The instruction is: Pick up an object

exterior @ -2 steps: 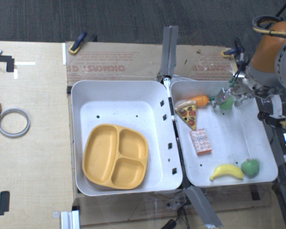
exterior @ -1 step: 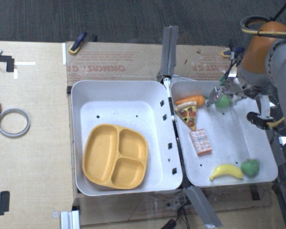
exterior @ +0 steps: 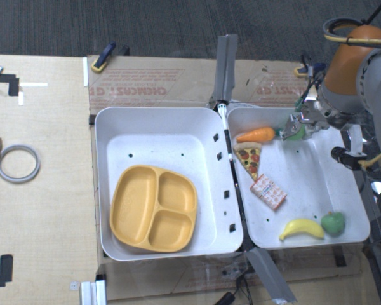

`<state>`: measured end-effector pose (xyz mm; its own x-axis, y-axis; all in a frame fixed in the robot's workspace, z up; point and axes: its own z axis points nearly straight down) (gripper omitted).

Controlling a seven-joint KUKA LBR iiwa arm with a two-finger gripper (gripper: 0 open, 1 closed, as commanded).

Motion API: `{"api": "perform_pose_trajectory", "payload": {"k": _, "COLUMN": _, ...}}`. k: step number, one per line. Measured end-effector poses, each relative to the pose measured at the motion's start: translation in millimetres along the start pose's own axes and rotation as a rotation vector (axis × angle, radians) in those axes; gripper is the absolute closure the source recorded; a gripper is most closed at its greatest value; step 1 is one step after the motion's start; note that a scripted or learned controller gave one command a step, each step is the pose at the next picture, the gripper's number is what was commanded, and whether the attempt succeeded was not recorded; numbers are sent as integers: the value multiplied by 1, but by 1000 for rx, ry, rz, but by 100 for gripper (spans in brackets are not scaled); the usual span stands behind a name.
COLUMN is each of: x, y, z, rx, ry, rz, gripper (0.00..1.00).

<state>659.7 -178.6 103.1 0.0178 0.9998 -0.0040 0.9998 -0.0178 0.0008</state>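
Arm (exterior: pixel 352 68) bent over right bin (exterior: pixel 343 189), end effector (exterior: pixel 294 129) low beside carrot (exterior: pixel 256 135), finger state unclear

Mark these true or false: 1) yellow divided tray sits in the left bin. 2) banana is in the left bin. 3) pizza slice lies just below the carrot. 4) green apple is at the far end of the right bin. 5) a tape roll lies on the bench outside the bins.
1) The yellow three-compartment plastic tray lies in the left white bin: true.
2) False. The yellow toy banana lies in the right white bin.
3) The toy pizza slice lies just below the orange toy carrot: true.
4) False. The green toy apple sits at the near end, beside the banana.
5) The grey tape roll lies on the bench, left of the bins: true.
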Motion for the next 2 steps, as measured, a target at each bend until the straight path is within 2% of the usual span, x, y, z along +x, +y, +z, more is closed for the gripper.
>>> {"api": "perform_pose_trajectory", "payload": {"k": 1, "x": 0, "y": 0, "z": -9, "rx": 0, "ry": -2, "rz": -3, "gripper": 100}}
{"api": "perform_pose_trajectory", "payload": {"k": 2, "x": 72, "y": -19, "z": -56, "rx": 1, "ry": 3, "rz": -211, "gripper": 100}}
